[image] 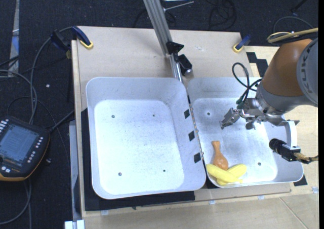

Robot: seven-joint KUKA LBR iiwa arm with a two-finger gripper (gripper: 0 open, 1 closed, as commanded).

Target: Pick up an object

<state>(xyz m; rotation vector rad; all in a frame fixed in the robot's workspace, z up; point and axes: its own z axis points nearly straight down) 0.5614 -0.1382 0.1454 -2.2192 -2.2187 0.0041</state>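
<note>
While the arm reaches in from the right:
Claw [238, 118]: over the right bin [207, 99], fingers apart, gripping nothing.
Objects: orange toy [219, 157] touching yellow banana [227, 173] (near the bin's front edge).
Left bin [96, 91]: beside it on the desk [126, 45].

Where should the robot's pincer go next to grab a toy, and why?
Probably toward the camera and down, I think. The pincer sits above bare floor in the right bin, holding nothing. The orange toy and the yellow banana lie touching each other by the bin's near edge.
</note>
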